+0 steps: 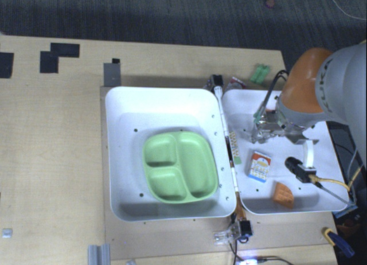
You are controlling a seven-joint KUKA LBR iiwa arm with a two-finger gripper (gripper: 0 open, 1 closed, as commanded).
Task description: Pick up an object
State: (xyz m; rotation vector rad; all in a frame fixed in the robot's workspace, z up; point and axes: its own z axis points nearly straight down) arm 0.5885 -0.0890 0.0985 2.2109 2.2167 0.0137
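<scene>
Reaching in from the right, the arm is hanging its jaws over the right bin, above the little box; I cannot tell how wide they are.

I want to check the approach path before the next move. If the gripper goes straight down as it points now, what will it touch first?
Most likely the bare white floor of the right bin. The gripper points down over it, up and left of the small card box, which seems to lie beside that line. Depth is unclear from this slanted view.

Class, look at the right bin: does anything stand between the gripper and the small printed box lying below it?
Nothing visible does. The gripper hangs over the right bin, and bare white floor separates it from the small box. The orange block lies off to the side.
</scene>
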